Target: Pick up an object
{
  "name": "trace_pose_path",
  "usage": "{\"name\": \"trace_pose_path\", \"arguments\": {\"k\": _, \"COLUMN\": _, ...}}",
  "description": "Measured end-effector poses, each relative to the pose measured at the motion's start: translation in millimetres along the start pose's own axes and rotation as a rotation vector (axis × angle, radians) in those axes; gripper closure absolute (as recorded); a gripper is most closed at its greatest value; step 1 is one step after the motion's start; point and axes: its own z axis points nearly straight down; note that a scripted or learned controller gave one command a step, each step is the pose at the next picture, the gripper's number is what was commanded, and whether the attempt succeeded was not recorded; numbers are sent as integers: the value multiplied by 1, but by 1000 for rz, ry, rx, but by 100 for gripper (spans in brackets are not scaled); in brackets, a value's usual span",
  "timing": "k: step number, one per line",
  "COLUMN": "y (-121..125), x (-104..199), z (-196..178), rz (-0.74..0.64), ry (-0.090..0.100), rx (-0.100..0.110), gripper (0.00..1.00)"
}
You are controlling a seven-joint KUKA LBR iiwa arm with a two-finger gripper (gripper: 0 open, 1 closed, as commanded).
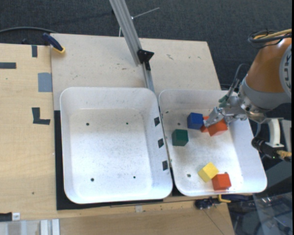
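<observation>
The arm reaches in from three o'clock and its jaws hang over the right bin, low in the bin's upper half. Whether the jaws stand wide or narrow cannot be told from this slant, since the metal of the wrist covers the gap. An orange block sits right under the tips and meets them in the picture, yet it does not clearly sit between them, so a hold cannot be confirmed. The orange block is turned askew to the bin's walls, one corner towards five o'clock; it looks near cubic, so no long axis can be made out. Just at its nine o'clock side lies a blue cube, close enough that the two seem to touch. A dark green cube rests a little apart at about seven o'clock from the blue one, near the bin's left wall. Towards the bin's six o'clock edge a yellow cube, set corner-on like a diamond, lies just beside a second orange cube at its five o'clock. The left bin stands alongside, both on the pale wooden bench.
</observation>
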Motion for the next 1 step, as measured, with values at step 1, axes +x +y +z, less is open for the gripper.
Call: {"name": "trace_pose_path", "arguments": {"k": 1, "y": 15, "x": 51, "z": -13, "rz": -5, "ry": 3, "rx": 4, "gripper": 100}}
